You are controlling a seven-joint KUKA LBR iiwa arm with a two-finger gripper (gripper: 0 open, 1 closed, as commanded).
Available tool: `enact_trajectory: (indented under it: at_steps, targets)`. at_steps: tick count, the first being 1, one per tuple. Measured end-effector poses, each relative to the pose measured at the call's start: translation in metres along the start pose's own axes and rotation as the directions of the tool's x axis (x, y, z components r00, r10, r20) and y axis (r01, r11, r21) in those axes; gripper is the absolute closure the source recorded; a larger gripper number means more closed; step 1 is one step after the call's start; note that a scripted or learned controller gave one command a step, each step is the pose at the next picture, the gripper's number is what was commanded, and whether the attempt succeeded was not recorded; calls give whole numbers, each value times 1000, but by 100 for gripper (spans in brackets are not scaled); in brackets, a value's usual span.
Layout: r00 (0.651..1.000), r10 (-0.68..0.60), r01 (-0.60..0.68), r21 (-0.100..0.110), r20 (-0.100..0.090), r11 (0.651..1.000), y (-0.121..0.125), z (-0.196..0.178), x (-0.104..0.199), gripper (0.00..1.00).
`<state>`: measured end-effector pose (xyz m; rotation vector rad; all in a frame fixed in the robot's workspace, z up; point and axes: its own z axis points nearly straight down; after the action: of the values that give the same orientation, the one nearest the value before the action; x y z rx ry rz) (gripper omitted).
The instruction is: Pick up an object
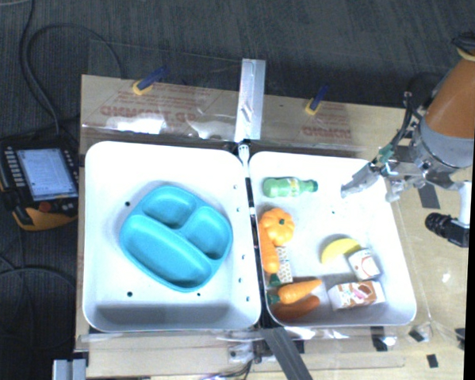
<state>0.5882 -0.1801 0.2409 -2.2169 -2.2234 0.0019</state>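
Near right bin's far wall — green bottle (289, 186), lengthwise left-right.

Arm (456, 101): grey, orange band above wrist, entering from right; gripper (373, 178) angled down-left, nothing between fingers.
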Motion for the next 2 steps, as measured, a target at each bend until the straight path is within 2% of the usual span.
enact_trajectory:
  at_steps: [1, 2]
  targets:
    - [1000, -1, 1, 1, 0, 1000, 32, 20, 96, 0]
    - [999, 46, -46, -1, -1, 999, -3, 139, 85, 0]
